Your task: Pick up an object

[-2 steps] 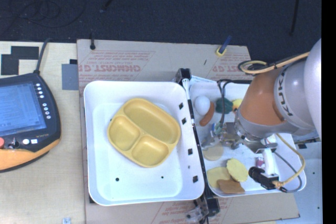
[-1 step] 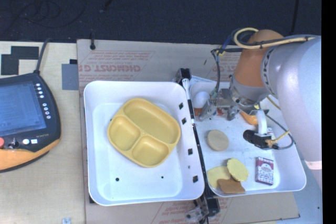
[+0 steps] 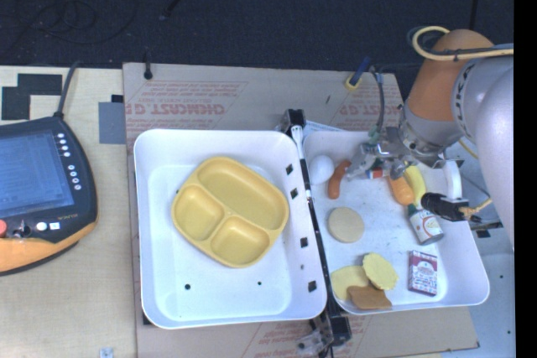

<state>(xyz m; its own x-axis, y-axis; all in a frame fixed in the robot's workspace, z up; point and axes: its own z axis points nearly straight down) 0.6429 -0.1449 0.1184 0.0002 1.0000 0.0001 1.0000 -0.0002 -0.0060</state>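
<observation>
Two shallow white bins sit side by side on a cardboard-covered bench. The left bin (image 3: 159,264) holds a yellow divided plate (image 3: 229,210) with three compartments, lying flat near the middle. The right bin (image 3: 470,285) holds a scatter of small toy foods: a white egg (image 3: 321,169) at its upper left, a brown sausage (image 3: 336,179) just beside the egg, a round beige cookie (image 3: 346,224) near the centre, an orange carrot-like piece (image 3: 401,188) and a yellow piece (image 3: 415,180) touching it, a small bottle (image 3: 425,224) with a red and white label, a red and white box (image 3: 424,272), and, at the lower edge, a pale yellow slice (image 3: 348,277), a yellow chip (image 3: 380,270) and a brown biscuit (image 3: 369,297).

The grey arm (image 3: 487,121), with its orange band, reaches in from the right. Its gripper (image 3: 375,159) hangs low over the upper part of the right bin, between the sausage and the carrot-like piece. Whether it grips anything cannot be told. A tablet-like control pendant (image 3: 38,189) lies on the bench at far left.
</observation>
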